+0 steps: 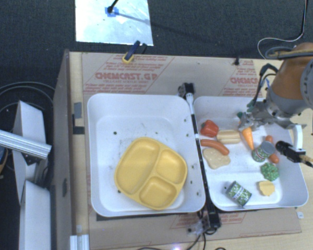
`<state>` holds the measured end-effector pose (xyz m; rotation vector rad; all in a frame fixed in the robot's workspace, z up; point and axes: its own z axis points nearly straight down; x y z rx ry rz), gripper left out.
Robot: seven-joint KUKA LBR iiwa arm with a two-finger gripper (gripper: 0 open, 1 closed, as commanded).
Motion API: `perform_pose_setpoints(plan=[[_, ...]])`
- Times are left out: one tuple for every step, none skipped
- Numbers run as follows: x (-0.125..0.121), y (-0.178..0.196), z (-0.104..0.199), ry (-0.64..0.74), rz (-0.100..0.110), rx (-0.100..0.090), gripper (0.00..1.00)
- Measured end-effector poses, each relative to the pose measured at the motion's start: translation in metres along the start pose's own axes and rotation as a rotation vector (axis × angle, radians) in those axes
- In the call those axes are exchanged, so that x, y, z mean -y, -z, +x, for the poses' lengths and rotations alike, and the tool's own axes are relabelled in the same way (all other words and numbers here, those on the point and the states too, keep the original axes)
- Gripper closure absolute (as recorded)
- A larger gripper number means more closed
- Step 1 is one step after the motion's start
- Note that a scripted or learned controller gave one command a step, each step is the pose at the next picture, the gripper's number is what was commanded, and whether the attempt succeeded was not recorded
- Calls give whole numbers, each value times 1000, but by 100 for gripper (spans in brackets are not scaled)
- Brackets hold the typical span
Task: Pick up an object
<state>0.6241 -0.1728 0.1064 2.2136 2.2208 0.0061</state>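
The right bin (223, 107) holds toy food. A red pepper (209, 128), a cream block (229, 137), a sausage (215, 147) and a toast slice (216, 159) lie at its left. An orange carrot (248, 138) and an upright can (262, 152) sit mid-bin. Broccoli (269, 172), a yellow wedge (267, 188) and a tipped green can (238, 192) lie toward the front. My gripper (249, 119) hangs low over the bin's back right part, just above the carrot's top end. Nothing can be seen held in it.
The left bin (101, 139) carries a yellow compartment plate (151, 172). A black clamp (187, 90) sits at the back where the two bins meet. My arm (295, 85) crosses the right bin's far right corner.
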Motion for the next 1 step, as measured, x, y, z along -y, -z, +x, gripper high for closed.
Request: perform_pose_setpoints(plan=[[-31, 52, 69, 1, 11, -4, 100]])
